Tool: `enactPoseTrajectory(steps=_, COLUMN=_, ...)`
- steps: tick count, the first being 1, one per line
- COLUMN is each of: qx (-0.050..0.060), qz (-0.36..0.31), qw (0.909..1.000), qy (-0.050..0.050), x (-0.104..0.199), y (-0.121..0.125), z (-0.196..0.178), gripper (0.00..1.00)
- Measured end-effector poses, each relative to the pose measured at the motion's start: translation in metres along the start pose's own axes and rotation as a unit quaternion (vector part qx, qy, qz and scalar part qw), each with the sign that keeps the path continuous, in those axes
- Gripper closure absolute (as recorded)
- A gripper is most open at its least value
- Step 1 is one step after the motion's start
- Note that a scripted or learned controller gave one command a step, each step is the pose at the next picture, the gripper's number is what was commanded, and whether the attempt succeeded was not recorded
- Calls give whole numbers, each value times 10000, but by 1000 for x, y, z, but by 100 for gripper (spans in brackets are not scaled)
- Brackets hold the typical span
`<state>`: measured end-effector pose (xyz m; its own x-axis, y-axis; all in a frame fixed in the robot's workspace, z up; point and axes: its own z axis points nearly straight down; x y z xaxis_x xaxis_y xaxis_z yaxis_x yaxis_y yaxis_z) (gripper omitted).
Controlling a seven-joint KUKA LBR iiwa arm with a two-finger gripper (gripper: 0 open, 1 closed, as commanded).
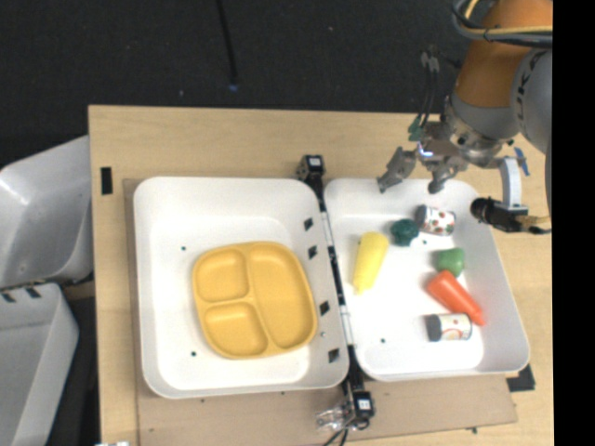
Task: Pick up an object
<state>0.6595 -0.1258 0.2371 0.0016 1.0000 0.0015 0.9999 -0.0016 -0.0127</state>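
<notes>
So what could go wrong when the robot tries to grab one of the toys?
The open gripper hovers above the right bin's far edge, holding nothing, so it could close on air. The small green toy and the white spotted toy sit close together, so the fingers might bump one while reaching the other. The toy carrot lies slanted and might slip out of a pinch.

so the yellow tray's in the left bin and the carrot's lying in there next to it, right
Not quite. The camera view shows the yellow tray in the left bin, but the carrot lies in the right bin, among the small items there.
</notes>
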Motion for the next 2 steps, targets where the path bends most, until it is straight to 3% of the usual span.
enactPoseTrajectory(steps=1, qx=-73, qz=-11, qw=10000, qy=-5, x=0, y=2, z=-9, gripper=0)
enactPoseTrajectory(steps=2, qx=-48, qz=-3, qw=10000, qy=-19, x=-7, y=-5, z=47, gripper=0)
